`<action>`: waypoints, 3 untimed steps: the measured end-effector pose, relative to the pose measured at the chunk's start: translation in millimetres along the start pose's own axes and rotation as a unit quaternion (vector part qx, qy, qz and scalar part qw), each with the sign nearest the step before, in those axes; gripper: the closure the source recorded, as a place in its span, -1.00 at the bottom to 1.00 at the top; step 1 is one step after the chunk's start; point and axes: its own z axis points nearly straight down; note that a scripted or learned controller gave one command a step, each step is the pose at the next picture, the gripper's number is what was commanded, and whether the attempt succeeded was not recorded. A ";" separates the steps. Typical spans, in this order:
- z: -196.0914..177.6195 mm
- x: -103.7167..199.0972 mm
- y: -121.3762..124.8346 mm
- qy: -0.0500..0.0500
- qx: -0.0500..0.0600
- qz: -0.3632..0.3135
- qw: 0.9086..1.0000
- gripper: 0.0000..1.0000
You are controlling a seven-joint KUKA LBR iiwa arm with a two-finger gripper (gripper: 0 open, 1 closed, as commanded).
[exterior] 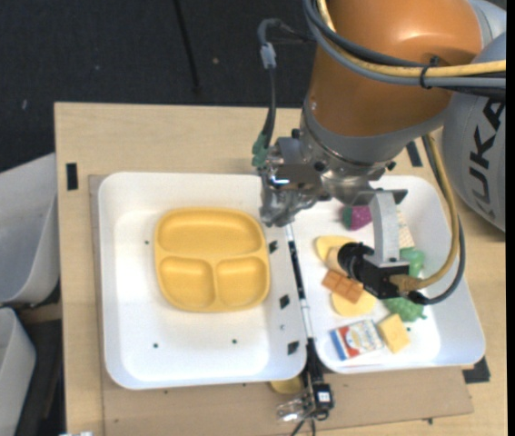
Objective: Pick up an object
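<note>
Grey metal gripper (275, 209) hangs low over the raised seam where the two shallow white plastic bins meet, just off the upper right corner of the moulded yellow plastic tray with three compartments (212, 257). The bulk of the wrist hides its tip, so I cannot tell how far open it is, and nothing can be seen in its grasp.

The nearest thing to pick is that tray, lying flat in the left bin (130, 334). It looks a poor target: wide, smooth and glossy, with a low rounded rim, so a closing grip would likely slide off or merely nudge it. Coming straight down from here risks striking the bin rims instead of any object.

The better candidates sit in the right bin (457, 334), near the gripper but crowded. A small magenta knobbly toy (359, 216) lies alone near the top. Below it, a pale yellow flat disc (328, 246) touches an orange waffle-textured block (343, 286). Lower are a small white printed carton (357, 339) and a yellow cheese-like wedge (395, 332), just beside each other, with a green lumpy toy (407, 309) close above. Thin flat pieces may be too low to catch, and the crowding invites a pinch on two things at once.
</note>
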 end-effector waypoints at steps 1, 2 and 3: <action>-45.0 -47.5 -8.3 0.003 -0.005 0.008 1.000 1.00; -50.4 -46.1 -6.1 0.000 -0.001 0.003 1.000 1.00; -134.4 -97.2 -9.5 0.003 -0.007 0.008 1.000 1.00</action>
